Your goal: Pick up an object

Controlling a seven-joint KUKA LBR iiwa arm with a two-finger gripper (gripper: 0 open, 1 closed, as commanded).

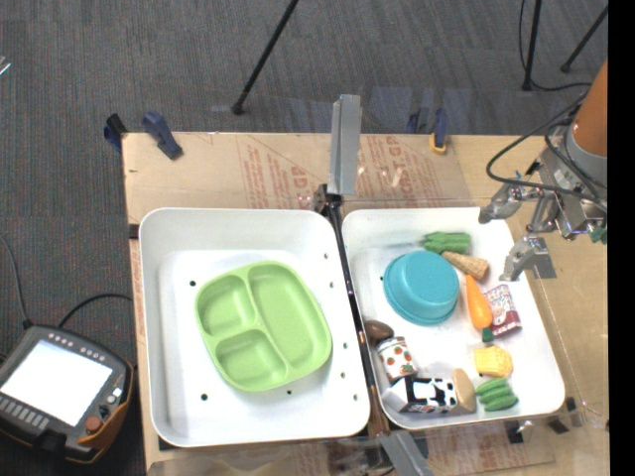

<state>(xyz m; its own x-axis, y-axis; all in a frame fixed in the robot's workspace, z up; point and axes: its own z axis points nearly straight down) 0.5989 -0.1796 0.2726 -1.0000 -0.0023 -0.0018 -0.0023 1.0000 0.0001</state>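
Observation:
My gripper (514, 234) hovers over the right rim of the right bin (362, 228), with its fingers spread and nothing between them. Below it to the left, a blue bowl (422, 288) lies in the bin. Around the bowl are a green vegetable (446, 241), a cone (466, 264), an orange carrot (478, 303) and a red and white packet (502, 310). Toward the bin's front are a yellow corn piece (493, 362), a green toy (496, 395), a cow-patterned carton (427, 395) and a small can (395, 357).
The left bin (169, 266) holds a light green divided plate (263, 323). A grey upright post (345, 152) stands behind the join of the two bins. A tablet pendant (60, 385) lies on the floor at the lower left.

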